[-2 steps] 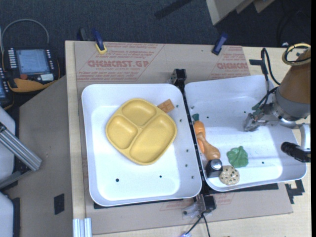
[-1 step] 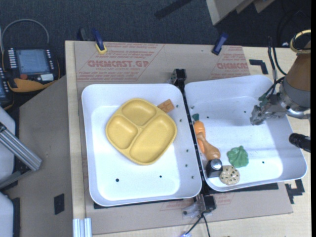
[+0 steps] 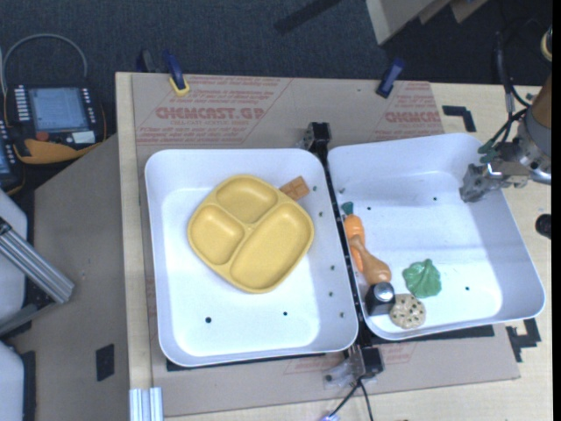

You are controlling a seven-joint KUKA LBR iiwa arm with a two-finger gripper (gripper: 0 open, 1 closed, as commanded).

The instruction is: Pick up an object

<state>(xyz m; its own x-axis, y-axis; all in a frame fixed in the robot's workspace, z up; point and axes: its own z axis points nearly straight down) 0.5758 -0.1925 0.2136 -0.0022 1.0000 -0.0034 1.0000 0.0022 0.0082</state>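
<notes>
Hovering over the right bin (image 3: 491,160) near its far right rim, gripper (image 3: 474,185) too small to tell if jaws wide or narrow; carrot (image 3: 358,246), green leaf (image 3: 422,277), cookie (image 3: 407,310) lying along near-left side

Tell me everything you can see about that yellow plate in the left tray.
The yellow plate is a rounded, smooth dish that looks like plastic, divided by raised ridges into three compartments: two smaller ones at the upper left and one larger at the lower right. Nothing lies in them. It rests flat, right side up, on the floor of the left bin, toward its upper half. A small brown block sits against its upper right rim.
</notes>
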